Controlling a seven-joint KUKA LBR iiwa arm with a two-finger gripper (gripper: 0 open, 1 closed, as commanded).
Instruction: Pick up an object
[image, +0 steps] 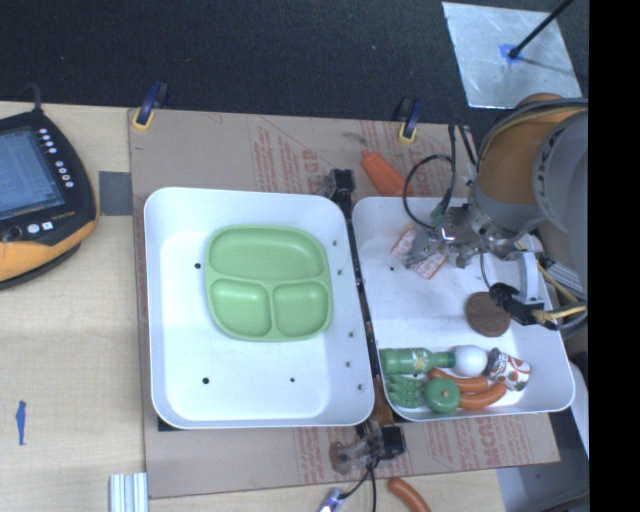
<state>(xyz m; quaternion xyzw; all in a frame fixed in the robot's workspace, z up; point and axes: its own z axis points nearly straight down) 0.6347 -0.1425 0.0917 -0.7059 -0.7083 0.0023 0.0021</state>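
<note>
My gripper (438, 243) hangs low over the back of the right bin (400, 300), at the end of the grey arm with its orange band (520, 140). Directly under and beside it lies a small pink and white packet (418, 256); whether the gripper touches it is unclear. A brown round disc (488, 313) rests just right of the bin's middle. Along the front wall lie a green bottle (408, 360), a white egg (468, 357), a green round piece (442, 396), an orange sausage shape (478, 393) and a red and white item (512, 372).
The left bin (170, 330) holds a green divided plate (268, 283). An orange object (382, 174) lies behind the right bin, and another orange piece (410, 493) in front. A tablet pendant (35, 195) sits at far left. Black cables (430, 185) loop near the wrist.
</note>
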